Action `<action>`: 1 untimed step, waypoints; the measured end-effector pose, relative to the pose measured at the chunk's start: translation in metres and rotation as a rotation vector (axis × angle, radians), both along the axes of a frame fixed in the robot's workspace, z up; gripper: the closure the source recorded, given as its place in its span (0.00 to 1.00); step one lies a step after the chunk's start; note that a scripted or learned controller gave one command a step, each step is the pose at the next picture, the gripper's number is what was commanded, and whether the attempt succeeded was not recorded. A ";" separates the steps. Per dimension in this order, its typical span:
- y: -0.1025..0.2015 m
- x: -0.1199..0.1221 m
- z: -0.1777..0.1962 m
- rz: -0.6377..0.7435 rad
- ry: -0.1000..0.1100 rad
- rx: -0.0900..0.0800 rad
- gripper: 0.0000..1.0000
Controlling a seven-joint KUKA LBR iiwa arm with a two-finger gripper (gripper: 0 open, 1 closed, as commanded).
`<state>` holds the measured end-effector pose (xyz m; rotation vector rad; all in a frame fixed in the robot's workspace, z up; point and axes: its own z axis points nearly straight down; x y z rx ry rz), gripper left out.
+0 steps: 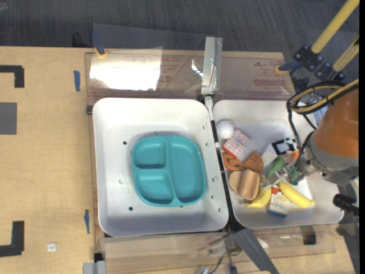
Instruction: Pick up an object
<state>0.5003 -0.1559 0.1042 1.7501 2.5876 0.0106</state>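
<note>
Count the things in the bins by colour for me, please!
Teal: 1, the divided plate
Yellow: 2, two bananas
White: 1, the ball
Tan: 1, the bread-like lump
Total: 5 I can tell; the other pieces are too jumbled.

Glossy teal plastic tray (pixel 169 170) in smooth white bin (pixel 108 153).
</note>
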 end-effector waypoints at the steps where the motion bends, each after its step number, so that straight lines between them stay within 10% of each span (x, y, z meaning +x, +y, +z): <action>1: -0.003 0.065 -0.017 -0.427 0.011 0.009 0.00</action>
